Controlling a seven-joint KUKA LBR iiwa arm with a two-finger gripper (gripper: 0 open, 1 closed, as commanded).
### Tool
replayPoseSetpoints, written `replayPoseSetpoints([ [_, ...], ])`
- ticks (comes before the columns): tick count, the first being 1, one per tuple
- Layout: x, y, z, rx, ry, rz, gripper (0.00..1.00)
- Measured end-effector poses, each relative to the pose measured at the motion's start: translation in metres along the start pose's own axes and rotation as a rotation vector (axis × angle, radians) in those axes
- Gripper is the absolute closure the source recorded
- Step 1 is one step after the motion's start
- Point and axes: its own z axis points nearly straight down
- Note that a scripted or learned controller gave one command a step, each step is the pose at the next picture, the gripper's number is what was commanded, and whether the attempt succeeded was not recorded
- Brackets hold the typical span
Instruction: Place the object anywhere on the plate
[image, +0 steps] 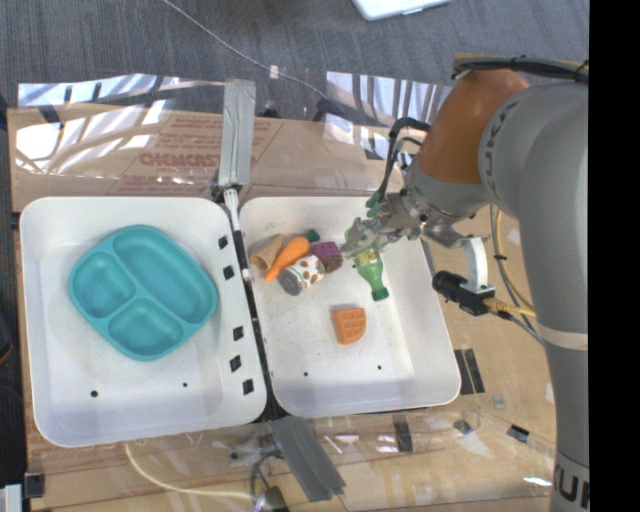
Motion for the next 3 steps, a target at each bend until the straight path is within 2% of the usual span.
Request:
replayPoseSetpoints([
  [1,0.042,0.018,0.071,-0.015,-0.004,-0.028,1.00],
  [2,0.154,0.019,0.008,-0.006,0.000,-0.149,1.00],
  [3,0.242,0.020,0.011,-0.001,-0.001,-0.131,1.00],
])
